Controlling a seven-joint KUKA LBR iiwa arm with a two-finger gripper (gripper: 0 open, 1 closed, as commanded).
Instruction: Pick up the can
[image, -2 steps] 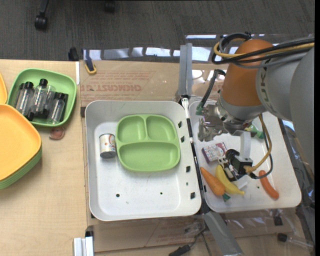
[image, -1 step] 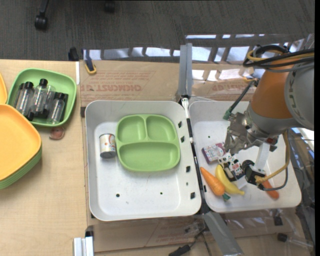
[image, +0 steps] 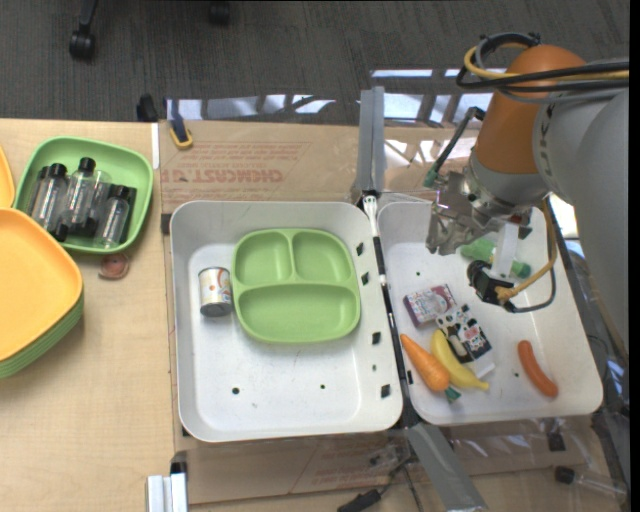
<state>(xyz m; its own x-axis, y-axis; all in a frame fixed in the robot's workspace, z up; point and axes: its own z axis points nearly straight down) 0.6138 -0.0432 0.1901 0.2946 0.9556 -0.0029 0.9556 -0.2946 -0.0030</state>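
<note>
Hovering over the far end of the right bin (image: 570, 300), the gripper (image: 452, 235) is hanging from the grey arm's orange-banded wrist, and its jaws are pointing down at the bin floor; whether they are spread or pressed together I cannot tell, since the dark fingers are blurring into one mass from this angle. Nothing is showing between them.

The can (image: 214, 292) is lying well apart from the jaws, off to their left in the left bin (image: 290, 400), resting on its side just beside the left edge of the green divided plate (image: 296, 284), touching or nearly touching it.

Below the jaws, nearer the camera, a small purple-and-white packet (image: 430, 303) is sitting on the right bin's floor, with a black-and-white patterned item (image: 466, 336) just past it. Further on from the jaws, a carrot (image: 424, 363) and a banana (image: 456, 362) are lying side by side, touching. A red sausage-shaped toy (image: 539, 368) is lying apart to the right of them. A green object (image: 484, 247) is sitting just right of the jaws, partly hidden by the wrist and its black cable.
</note>
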